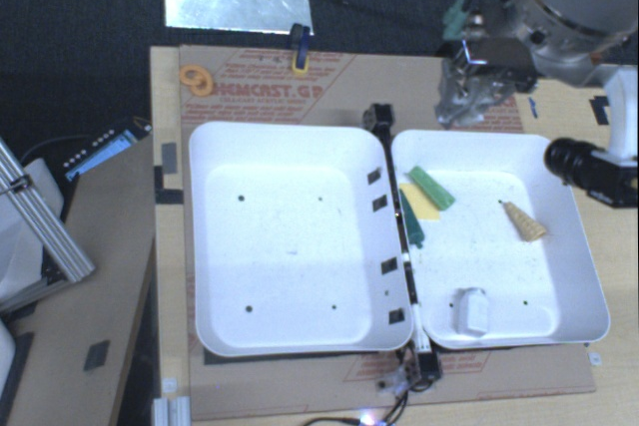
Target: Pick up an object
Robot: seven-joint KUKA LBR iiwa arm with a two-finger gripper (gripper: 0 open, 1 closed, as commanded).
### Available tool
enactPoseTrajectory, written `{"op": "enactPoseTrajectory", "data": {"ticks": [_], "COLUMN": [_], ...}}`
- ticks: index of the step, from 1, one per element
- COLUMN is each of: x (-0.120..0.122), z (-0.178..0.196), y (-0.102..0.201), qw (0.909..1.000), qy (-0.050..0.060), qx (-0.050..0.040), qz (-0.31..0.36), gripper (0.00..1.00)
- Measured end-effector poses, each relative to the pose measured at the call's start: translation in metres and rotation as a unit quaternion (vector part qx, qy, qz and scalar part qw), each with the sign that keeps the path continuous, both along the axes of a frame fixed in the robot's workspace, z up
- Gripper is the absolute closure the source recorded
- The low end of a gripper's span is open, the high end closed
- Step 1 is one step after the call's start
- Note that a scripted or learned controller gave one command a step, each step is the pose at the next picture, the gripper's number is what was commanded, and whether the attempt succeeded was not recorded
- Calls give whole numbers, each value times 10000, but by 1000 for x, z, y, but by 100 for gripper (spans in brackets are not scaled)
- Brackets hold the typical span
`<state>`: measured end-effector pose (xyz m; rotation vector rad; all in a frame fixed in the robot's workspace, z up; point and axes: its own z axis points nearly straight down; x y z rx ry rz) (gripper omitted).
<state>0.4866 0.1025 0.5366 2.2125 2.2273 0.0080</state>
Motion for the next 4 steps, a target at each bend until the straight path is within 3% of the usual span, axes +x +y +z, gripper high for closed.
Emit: {"op": "enactPoseTrajectory", "data": {"ticks": [4], "x": [0], "z": [-2], "y": [92], "qw": [10000], "qy": [14], "qx": [-1], "qz": [-6], "gripper": [100]}}
